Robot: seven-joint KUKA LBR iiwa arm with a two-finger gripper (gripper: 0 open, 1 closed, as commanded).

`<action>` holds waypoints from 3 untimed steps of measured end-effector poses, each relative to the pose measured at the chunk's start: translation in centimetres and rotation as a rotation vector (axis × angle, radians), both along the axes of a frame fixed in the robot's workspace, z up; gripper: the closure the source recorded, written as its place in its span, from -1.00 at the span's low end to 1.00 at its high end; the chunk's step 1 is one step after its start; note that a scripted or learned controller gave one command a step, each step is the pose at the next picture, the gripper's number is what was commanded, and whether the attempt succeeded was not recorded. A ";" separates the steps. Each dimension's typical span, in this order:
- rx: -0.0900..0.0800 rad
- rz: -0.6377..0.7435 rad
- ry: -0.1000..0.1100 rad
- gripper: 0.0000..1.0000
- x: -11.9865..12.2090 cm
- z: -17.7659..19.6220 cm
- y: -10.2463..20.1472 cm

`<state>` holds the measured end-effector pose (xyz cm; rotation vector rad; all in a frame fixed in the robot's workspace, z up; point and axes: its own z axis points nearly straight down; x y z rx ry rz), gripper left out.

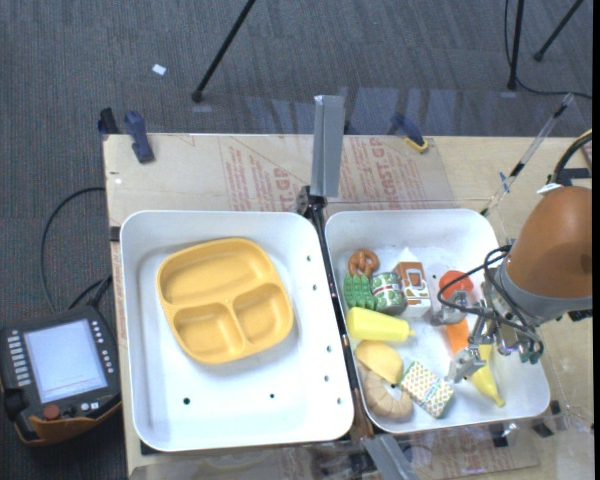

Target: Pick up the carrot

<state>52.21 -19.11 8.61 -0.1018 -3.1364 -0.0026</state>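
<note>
the carrot (457, 334), a short orange piece, lay in the right-hand white bin (420, 222), towards its right side, pointing roughly towards the near rim. the gripper (467, 345) stood directly over it, reaching in from the right, its metal parts and cables crossing the carrot, so i could not tell how its jaws stood or whether they had any hold; the carrot looked to be resting on the bin floor.

just behind the carrot sat a red-orange rounded piece, perhaps a tomato (457, 286). near the carrot's front end lay a small yellow piece, possibly a banana (488, 385), close to the bin's near right corner. to the left were a patterned small box (427, 388), a ring-shaped pastry (390, 398), a pale yellow lump (377, 358) and a yellow corn cob (378, 324). further back were a green can (388, 292), a small carton (413, 282), a green vegetable (357, 292) and a pretzel (362, 262).

the crowding probably explained the steep approach from above: neighbours were close on several sides.

the left bin (145, 368) held a yellow divided tray (225, 298), well apart from the work. a teach pendant (55, 372) lay on the floor at far left.
</note>
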 end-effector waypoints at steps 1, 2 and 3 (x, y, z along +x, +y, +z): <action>0.001 0.007 -0.004 1.00 0.3 1.1 0.3; 0.001 0.298 -0.003 1.00 -4.5 0.1 1.3; 0.000 0.448 -0.006 1.00 -2.4 3.6 -1.9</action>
